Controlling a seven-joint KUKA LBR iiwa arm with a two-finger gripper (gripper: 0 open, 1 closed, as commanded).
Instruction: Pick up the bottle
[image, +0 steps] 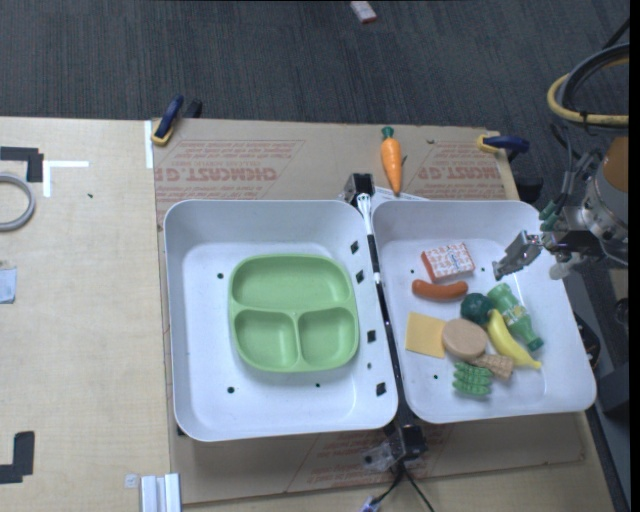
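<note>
The green bottle (516, 318) lies on its side in the right bin (560, 390), near the bin's right wall, its cap end pointing up-left. A yellow banana (512, 343) lies against its lower side and a dark green round item (476, 306) touches its left end. My gripper (535, 262) hangs over the bin's upper right part, a little above the bottle and apart from it. It is open, with nothing between its fingers.
The right bin also holds a red-and-white box (447, 261), a sausage (440, 290), a yellow cheese slice (426, 335), a tan disc (464, 340) and a green pod (472, 381). A green divided plate (295, 312) sits in the left bin (190, 330). A carrot (390, 160) lies behind the bins.
</note>
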